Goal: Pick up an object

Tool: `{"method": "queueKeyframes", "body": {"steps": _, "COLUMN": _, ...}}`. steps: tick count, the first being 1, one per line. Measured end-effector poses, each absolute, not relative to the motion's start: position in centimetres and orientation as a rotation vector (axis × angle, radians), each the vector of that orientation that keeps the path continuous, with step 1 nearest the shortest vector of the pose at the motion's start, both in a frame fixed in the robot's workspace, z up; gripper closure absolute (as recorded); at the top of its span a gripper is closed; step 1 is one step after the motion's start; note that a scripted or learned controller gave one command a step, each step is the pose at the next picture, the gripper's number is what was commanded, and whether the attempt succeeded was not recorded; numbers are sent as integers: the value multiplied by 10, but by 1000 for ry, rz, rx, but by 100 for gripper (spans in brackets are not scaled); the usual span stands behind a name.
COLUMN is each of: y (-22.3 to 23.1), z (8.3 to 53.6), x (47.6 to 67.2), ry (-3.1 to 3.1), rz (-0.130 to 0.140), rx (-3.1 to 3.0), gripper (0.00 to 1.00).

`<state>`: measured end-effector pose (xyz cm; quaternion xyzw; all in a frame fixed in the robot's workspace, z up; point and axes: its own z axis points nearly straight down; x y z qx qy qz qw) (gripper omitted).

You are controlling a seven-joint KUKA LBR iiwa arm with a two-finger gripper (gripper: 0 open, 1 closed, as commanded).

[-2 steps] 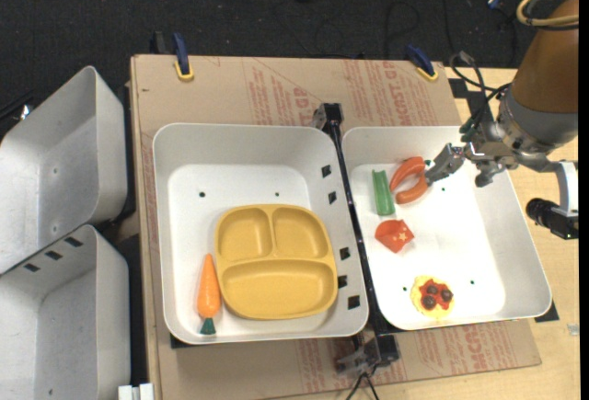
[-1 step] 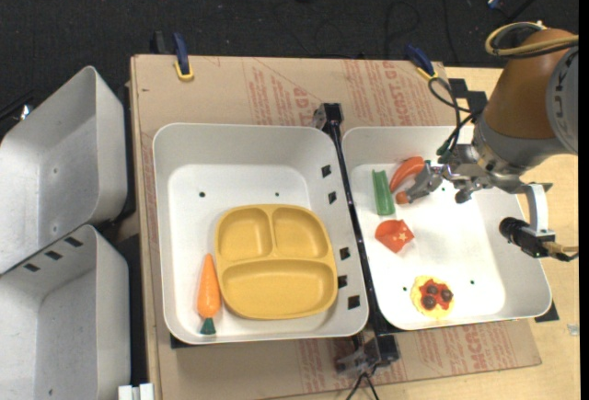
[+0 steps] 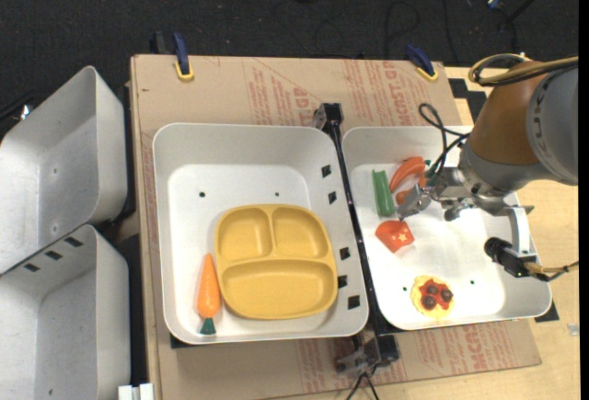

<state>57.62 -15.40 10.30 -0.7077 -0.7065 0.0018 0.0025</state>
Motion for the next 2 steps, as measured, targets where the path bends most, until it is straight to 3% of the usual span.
{"method": "queueKeyframes", "body": {"steps": 1, "y": -154, "z": 117, "x": 578, "ry": -2220, "rz": 0, "rx": -2224, "gripper": 100}}
{"method": "queueKeyframes", "body": {"steps": 2, "y": -159, "z": 180, "x": 581, "ry": -2226, "rz": -4, "rx": -2224, "gripper": 100}}
